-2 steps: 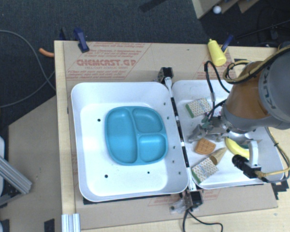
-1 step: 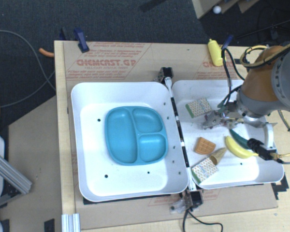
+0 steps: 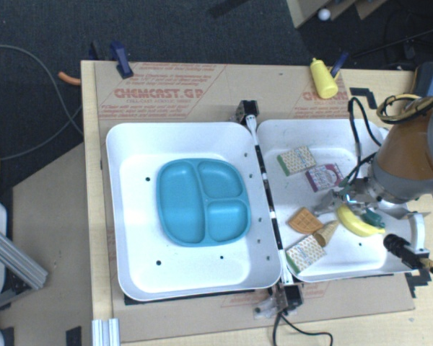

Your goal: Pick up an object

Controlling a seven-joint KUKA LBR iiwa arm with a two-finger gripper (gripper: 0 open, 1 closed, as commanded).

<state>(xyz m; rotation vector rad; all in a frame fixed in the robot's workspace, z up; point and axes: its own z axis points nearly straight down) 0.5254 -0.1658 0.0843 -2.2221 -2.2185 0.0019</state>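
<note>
My gripper (image 3: 344, 202) reaches down into the right bin (image 3: 361, 267) from the right, under the arm's orange band. Its tip is just above a yellow banana (image 3: 361, 224) and looks close to or touching the banana's upper end. Left of the banana lie a tan cone (image 3: 326, 231) and an orange-brown cracker (image 3: 304, 220). A purple packet (image 3: 323, 176) lies just up-left of the gripper, and a green patterned packet (image 3: 296, 160) is farther back. Another patterned packet (image 3: 305, 251) rests at the bin's front left corner. The arm hides part of the bin's right side.
The left bin (image 3: 130, 265) holds a blue divided plate (image 3: 202, 200). A yellow bottle (image 3: 322, 78) and a blue clamp (image 3: 120, 58) sit on the cardboard behind the bins. Black cables (image 3: 355, 125) loop over the right bin's far edge.
</note>
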